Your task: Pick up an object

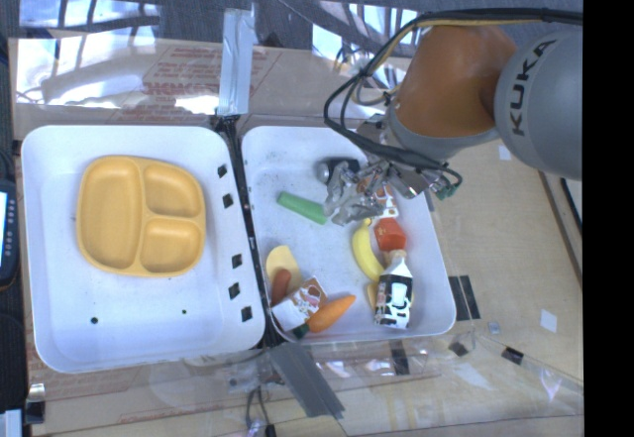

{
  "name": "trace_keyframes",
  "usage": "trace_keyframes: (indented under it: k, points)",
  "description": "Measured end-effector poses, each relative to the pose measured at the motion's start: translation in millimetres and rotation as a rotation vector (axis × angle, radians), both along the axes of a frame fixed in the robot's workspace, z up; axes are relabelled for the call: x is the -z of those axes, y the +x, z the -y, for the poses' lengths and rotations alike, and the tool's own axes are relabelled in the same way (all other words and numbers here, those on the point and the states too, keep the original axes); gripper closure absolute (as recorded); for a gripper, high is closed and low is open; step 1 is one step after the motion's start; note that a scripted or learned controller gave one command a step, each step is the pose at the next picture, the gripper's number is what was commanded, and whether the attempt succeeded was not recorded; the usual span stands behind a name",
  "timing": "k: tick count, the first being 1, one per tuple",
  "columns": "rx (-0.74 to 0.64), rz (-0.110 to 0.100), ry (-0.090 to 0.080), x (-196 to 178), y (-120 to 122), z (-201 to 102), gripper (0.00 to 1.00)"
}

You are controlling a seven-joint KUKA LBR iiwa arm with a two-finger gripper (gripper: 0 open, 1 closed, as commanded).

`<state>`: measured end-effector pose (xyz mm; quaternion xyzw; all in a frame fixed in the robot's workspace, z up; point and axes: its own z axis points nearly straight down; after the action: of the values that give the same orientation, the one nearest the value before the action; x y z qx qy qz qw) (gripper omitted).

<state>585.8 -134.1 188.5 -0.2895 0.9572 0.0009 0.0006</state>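
Note:
My gripper [344, 195] reaches down into the right bin [265, 167] from under the orange wrist band, its metal fingers over the bin floor near the middle. A green block [300, 207] lies just left of the fingers. A banana [366, 251] and a red item [388, 232] lie just right and below. A milk carton [395, 294] with black patches, an orange carrot [332, 313], a small carton [302, 304] and a yellow piece [279, 261] lie along the front of the bin. I see nothing held between the fingers.
The left bin [40, 227] holds a yellow divided plate [142, 215]. Black cables [357, 78] loop from the wrist over the back of the right bin. Cardboard and foil [178, 73] lie behind the bins.

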Motion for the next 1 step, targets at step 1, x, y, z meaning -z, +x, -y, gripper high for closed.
trace_keyframes:
  k: [1]
  points:
    - [-0.225, 0.003, -0.004, -27.0, -30.8, 54.9, 1.00]
